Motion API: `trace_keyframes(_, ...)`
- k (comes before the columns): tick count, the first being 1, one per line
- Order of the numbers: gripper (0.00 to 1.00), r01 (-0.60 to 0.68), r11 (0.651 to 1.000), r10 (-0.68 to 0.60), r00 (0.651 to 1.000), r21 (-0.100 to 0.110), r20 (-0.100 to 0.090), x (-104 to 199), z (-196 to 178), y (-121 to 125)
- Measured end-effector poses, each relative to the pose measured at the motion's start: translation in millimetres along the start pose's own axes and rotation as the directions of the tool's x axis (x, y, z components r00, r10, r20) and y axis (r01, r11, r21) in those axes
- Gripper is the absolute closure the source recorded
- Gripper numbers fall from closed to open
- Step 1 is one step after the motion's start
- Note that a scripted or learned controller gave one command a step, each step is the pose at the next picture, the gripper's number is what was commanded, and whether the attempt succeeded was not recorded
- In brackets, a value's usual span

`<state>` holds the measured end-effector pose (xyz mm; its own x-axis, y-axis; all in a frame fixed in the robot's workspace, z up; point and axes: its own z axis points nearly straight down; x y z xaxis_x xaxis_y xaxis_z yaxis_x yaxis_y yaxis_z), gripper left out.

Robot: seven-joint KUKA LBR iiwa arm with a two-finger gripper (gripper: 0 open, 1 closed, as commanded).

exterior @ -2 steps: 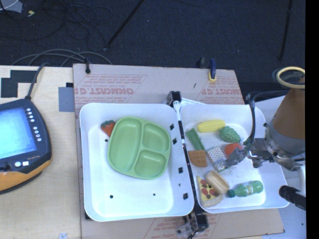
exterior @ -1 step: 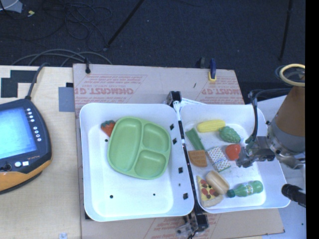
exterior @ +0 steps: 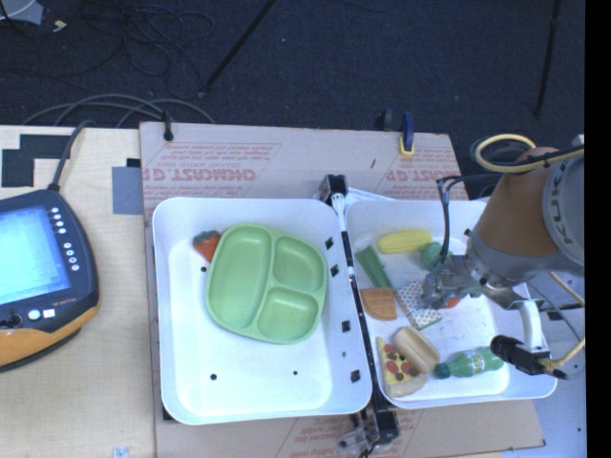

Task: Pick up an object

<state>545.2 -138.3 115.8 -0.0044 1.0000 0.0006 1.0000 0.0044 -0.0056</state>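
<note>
Reaching in from the right, the arm [exterior: 520, 222] places the gripper [exterior: 441, 289] low over the middle of the right bin [exterior: 449, 213], above a small patterned item [exterior: 415, 299] that lies on the bin floor. Whether the gripper is parted or closed cannot be told at this size, and no object shows in its grasp, so the pick is judged as not yet made. Candidate objects lie close together in this bin: a yellow corn cob [exterior: 404, 242] near the far wall, a green vegetable [exterior: 374, 267] beside the divider, a brown toast slice [exterior: 379, 303], a hot dog [exterior: 416, 347], a pizza slice [exterior: 398, 367] at the near corner and a green bottle [exterior: 473, 362] near the front wall. The left bin [exterior: 181, 351] holds a green divided plate [exterior: 266, 282] with a small red-and-orange item [exterior: 207, 244] at its far left edge. For a sound grasp, select one target with free space on both sides, centre the gripper over it, and descend straight until the bin floor is nearly met. Flat items such as the patterned piece and the toast likely offer little to grip; the rounded corn cob or hot dog appears the easier choice. Lift vertically and avoid dragging neighbours.
</note>
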Motion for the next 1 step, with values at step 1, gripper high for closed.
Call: trace_keyframes(1,1.0,0.003,1.0,-0.003,1.0,-0.007,-0.003,79.3,-75.2,-26.1)
